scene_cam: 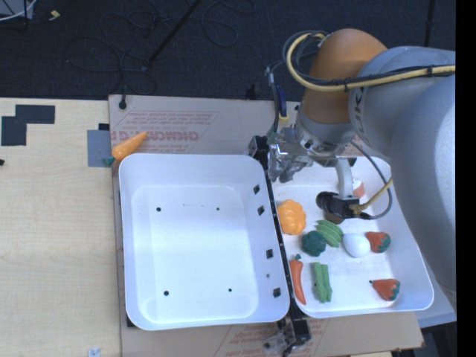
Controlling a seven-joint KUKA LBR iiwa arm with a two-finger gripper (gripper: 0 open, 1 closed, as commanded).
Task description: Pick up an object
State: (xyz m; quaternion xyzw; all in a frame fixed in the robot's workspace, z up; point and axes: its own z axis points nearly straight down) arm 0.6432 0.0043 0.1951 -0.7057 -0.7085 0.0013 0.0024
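We see the gripper (287, 161) hanging over the ten o'clock corner of the right bin (349, 303), close to the rim it shares with the left bin (193, 251). From this slant we cannot tell whether it is released or clenched. The arm (416, 117) comes in from three o'clock. The things to pick from lie in the right bin, all apart from the gripper. Nearest, at the gripper's six o'clock, an orange pumpkin (291, 216) sits against the bin's nine o'clock wall. At the pumpkin's five o'clock a dark green broccoli (313, 245) touches a lighter green vegetable (330, 232), which lies at the broccoli's one o'clock. At three o'clock from the broccoli we find a white egg (356, 245), with a red strawberry (378, 241) just beside it, further toward three. Near the bin's six o'clock edge an orange carrot (297, 282) and a green pod (321, 282) lie side by side, both running twelve to six, and a second red piece (386, 289) rests near the five o'clock corner. Outside the bins, a loose carrot (128, 145) lies on the cardboard sheet (171, 129) at the left bin's eleven o'clock corner, its tip pointing toward two o'clock.
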